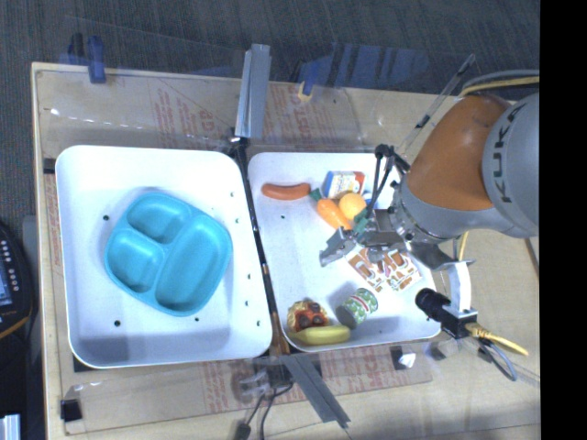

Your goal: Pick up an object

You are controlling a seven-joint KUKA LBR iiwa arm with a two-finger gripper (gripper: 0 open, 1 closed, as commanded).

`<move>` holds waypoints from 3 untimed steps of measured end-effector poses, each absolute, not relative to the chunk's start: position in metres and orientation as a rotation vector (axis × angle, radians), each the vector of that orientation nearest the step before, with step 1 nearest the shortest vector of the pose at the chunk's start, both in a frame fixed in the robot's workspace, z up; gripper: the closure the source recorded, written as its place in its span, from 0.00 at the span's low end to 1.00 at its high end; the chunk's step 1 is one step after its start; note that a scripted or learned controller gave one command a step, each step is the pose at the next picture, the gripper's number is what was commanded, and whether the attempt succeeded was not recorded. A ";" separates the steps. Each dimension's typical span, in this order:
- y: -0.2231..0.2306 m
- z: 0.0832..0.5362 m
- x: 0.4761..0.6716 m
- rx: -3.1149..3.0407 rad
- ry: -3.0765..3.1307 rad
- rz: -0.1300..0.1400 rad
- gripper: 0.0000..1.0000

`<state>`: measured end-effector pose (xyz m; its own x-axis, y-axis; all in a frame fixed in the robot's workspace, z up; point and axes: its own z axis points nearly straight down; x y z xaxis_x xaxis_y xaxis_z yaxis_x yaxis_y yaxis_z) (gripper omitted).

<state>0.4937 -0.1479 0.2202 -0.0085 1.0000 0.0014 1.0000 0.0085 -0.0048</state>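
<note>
Across the worktop (138,388) I am seeing two white bins; the left bin (83,181) is carrying a blue divided tray (170,253). At three o'clock the arm (463,168) is reaching over the right bin (284,273), its pincer (341,244) hovering spread beside the orange (349,207), carrot (328,213), sausage (286,191), patterned packet (385,269), can (358,305) and banana (321,335).

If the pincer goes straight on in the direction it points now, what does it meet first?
The pincer points down and toward the camera view's left, over bare floor of the right bin. It would probably meet that white floor first; the carrot lies just beside its line. Depth is unclear.
</note>
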 end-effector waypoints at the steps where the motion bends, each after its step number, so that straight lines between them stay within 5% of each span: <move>1: -0.119 0.091 0.482 -2.211 -2.231 0.000 0.00; 2: -0.108 0.094 0.496 -2.240 -2.223 0.015 0.00; 3: -0.105 0.094 0.534 -2.242 -2.223 0.015 0.00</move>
<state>0.5344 -0.1053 0.0941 0.0082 0.9998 -0.0181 1.0000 -0.0081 0.0043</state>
